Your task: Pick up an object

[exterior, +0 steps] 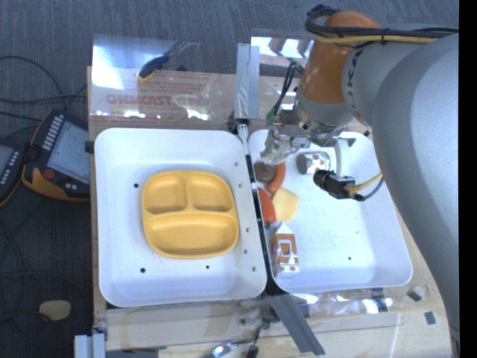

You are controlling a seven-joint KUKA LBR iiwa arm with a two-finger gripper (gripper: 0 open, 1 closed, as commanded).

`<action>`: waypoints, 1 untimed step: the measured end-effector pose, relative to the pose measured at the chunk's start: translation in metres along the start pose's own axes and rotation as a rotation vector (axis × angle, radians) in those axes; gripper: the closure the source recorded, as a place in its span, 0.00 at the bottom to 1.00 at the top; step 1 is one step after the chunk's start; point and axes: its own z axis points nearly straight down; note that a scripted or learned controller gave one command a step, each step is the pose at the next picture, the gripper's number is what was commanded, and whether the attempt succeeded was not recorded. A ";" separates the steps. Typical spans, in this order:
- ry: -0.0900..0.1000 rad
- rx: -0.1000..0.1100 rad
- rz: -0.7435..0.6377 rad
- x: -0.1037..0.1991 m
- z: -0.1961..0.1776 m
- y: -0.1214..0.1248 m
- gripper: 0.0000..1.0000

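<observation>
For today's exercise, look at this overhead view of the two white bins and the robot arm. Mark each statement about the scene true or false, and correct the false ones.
1. A yellow divided plate lies in the left bin. True.
2. The plate has three compartments. True.
3. The gripper is over the left bin. False: it is over the right bin, near that bin's left wall.
4. The small objects, such as the orange piece and the small brown and white packet, lie along the right bin's right wall. False: they sit along its left side, near the divider between the bins.
5. The arm's orange band is visible above the wrist. True.
</observation>
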 end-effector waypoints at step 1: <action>-0.001 0.001 0.002 -0.008 0.001 -0.067 1.00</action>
